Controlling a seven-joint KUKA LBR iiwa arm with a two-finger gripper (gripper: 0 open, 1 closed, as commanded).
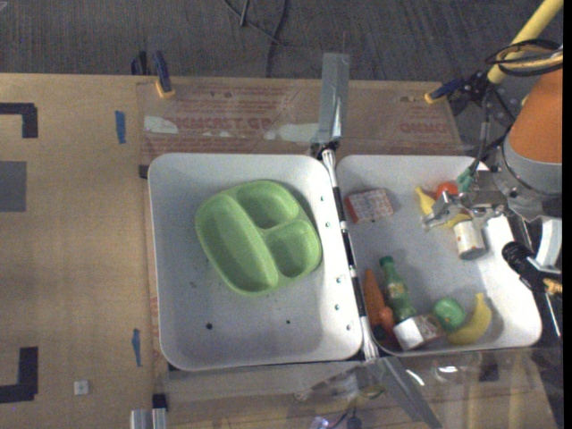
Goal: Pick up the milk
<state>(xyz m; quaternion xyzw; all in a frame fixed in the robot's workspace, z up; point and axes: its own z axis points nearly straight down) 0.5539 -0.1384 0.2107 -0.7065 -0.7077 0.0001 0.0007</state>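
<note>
1. Down at the near edge of the right bin, wedged in the front clutter, is what I take for the milk. It's a small white boxy carton, and it's too small and blurry to read any print on it.
2. Neighbours are tight: a green bottle and a carrot sit just behind and left of it, and an apple is just to its right with a banana past that.
3. Gripper hangs over the back of the same bin, near a can and well apart from the milk. Can't tell if it's open or shut bc the wrist hides it, and I see nothing held.
4. Handling guess: toy-size carton, so prob very light and stiff enough, w/ smooth sides that could slip. Being so light, it'll likely skid or tip if it gets nudged.
5. Where to grab: across 2 flat opposite sides, around mid-height, coming straight down. The side toward the bin wall looks cramped, so IMO pick the pair of faces w/ the most gap. It's hard to say which pair from this angle.
</note>
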